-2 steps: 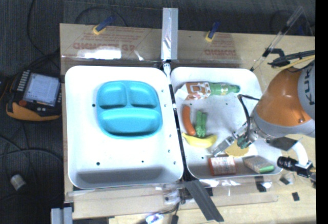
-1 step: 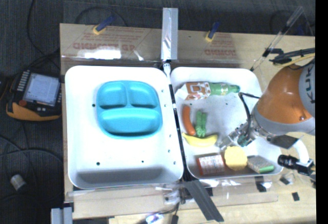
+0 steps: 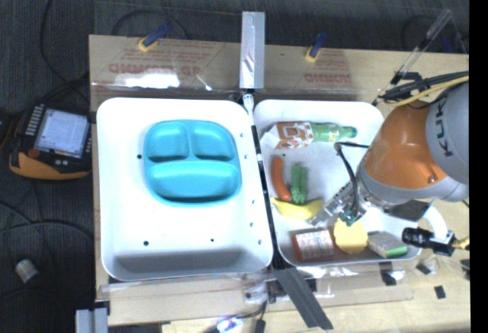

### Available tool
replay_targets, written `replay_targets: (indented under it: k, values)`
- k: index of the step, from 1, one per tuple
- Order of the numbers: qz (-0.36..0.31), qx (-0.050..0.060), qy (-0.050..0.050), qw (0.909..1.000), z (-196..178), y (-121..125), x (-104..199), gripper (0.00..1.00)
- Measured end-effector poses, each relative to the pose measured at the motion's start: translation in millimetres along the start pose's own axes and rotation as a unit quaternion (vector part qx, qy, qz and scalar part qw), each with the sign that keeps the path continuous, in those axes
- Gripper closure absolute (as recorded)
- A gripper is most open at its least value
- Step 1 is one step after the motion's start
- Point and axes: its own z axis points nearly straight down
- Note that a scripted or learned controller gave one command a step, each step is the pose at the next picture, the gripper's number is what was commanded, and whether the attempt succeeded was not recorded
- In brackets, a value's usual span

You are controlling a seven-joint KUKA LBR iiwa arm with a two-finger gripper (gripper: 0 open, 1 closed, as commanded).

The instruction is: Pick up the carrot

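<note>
Carrot (image 3: 280,177): in right bin (image 3: 366,112), left side, beside green vegetable (image 3: 299,182), above banana (image 3: 297,207).
Hand (image 3: 343,209): low near banana's right end; grip state cannot tell.

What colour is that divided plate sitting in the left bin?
Light blue. The divided plate shows clearly in the camera view, lying in the white left bin.

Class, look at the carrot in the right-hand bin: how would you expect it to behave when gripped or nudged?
The carrot looks like a smooth, rounded toy, so it probably stays stiff but may slip between fingers. Lying flat and long, it would likely roll sideways if nudged. It sits close beside the green vegetable and above the banana, so a push may shift them too.
</note>
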Motion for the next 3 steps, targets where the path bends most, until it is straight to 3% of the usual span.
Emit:
replay_targets:
  k: [1, 2, 3]
  values:
    - [-0.122, 0.003, 0.012, 0.9924, -90, 89, 2, 1.0]
    - [-0.006, 0.004, 0.011, 0.9999, -89, 188, -15, 1.0]
    - [-0.019, 0.005, 0.009, 0.9998, -89, 204, -23, 1.0]
